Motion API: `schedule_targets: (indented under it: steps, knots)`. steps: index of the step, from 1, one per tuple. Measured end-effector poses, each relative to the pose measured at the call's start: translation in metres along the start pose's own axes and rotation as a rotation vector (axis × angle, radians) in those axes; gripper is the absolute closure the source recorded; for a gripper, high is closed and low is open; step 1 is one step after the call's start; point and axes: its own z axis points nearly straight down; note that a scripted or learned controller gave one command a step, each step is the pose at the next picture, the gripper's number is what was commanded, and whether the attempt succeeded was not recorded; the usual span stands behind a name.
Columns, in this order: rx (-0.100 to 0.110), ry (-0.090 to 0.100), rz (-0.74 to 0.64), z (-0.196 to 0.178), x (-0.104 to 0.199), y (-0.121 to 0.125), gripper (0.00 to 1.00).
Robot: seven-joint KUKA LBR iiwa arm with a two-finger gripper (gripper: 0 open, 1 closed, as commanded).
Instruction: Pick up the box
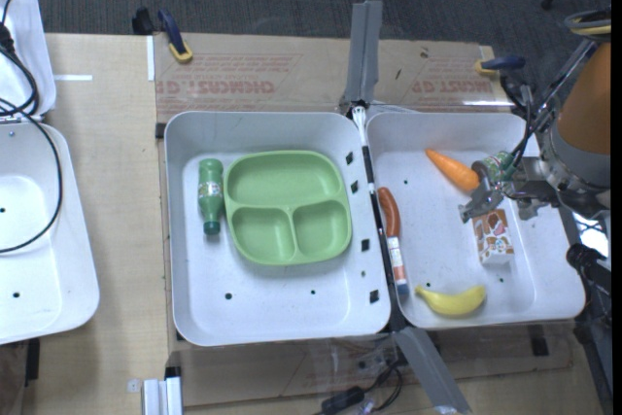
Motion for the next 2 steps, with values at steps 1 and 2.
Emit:
schedule_targets:
  steps: [1, 2]
  knots:
    - [0.000, 0.000, 0.122, 0.044, 0.058, -0.004, 0.00]
    - [-0.003, 0.000, 0.126, 0.134, 0.005, -0.019, 0.00]
